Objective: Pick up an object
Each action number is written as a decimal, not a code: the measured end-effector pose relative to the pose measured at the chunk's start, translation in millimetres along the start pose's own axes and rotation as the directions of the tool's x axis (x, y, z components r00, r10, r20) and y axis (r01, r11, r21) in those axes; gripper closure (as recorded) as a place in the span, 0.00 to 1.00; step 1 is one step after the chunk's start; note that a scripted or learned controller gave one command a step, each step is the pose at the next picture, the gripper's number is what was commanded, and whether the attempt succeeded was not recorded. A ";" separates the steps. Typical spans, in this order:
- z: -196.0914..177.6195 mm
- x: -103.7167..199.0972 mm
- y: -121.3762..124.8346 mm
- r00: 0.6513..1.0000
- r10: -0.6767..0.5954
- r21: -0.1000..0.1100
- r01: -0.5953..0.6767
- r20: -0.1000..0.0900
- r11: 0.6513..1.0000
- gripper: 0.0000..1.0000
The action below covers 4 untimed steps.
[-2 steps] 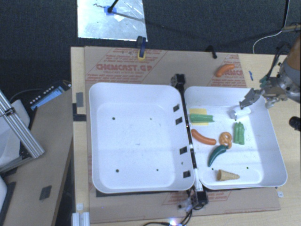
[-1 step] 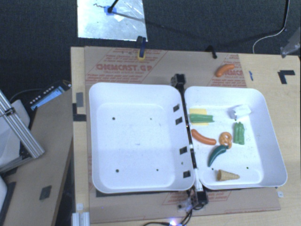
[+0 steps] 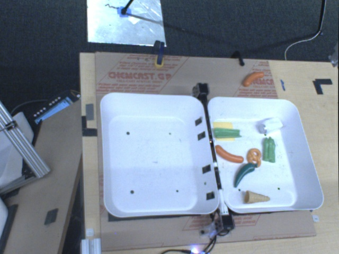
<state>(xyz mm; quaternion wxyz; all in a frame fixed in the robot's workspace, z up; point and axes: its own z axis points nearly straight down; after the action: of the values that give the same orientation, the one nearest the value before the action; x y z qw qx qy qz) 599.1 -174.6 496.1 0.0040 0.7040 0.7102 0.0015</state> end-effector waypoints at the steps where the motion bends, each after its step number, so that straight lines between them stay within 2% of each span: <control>1: -14.9 25.8 -9.2 1.000 0.003 0.003 -0.003 -0.002 1.000 1.00; 2: -40.9 50.4 -24.9 1.000 0.003 0.003 -0.003 -0.003 1.000 1.00; 3: -39.8 68.3 -13.1 1.000 0.004 0.003 -0.004 -0.003 1.000 1.00; 4: 83.6 122.9 -24.5 1.000 0.001 0.016 -0.001 -0.006 1.000 1.00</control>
<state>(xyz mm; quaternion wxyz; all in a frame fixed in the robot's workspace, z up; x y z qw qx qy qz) 574.2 -52.2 411.9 -0.0037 0.7042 0.7100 -0.0022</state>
